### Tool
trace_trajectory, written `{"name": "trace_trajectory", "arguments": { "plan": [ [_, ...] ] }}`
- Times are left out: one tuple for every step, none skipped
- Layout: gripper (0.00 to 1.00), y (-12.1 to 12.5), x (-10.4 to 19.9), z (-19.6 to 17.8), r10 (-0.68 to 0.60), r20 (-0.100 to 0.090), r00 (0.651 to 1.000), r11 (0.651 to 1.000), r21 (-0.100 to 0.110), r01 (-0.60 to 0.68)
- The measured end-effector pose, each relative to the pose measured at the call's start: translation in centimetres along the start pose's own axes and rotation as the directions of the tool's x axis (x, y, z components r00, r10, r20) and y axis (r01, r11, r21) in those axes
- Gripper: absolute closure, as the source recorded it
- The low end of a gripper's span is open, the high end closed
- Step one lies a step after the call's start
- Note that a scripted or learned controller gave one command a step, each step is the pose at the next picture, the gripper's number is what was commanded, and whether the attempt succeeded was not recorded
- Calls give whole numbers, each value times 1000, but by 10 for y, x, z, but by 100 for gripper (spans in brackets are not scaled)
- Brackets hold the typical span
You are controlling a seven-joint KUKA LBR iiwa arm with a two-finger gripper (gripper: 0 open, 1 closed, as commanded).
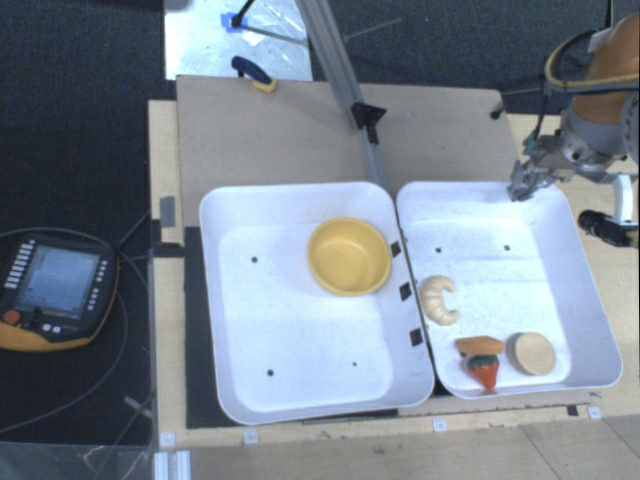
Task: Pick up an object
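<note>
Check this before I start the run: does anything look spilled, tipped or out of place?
Nothing stands out. The yellow bowl sits upright in the left bin; the toy croissant lies in the right bin.

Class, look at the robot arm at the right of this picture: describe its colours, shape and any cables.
The arm has a rounded orange band above a grey metal wrist. A dark cable loops beside the band. The gripper is small, grey and metallic, tapering downward.
</note>
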State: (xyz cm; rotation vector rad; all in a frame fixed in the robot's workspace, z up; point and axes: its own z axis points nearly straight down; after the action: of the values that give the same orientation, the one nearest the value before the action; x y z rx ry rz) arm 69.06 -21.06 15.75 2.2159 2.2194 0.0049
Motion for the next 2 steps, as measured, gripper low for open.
{"name": "trace_trajectory", "arguments": {
  "plan": [
    [100,-8,-3,-51,2,0,1000,1000,1,-2],
    [100,-7,-3,-82,1,-1,1000,1000,2,-1]
  ]
}}
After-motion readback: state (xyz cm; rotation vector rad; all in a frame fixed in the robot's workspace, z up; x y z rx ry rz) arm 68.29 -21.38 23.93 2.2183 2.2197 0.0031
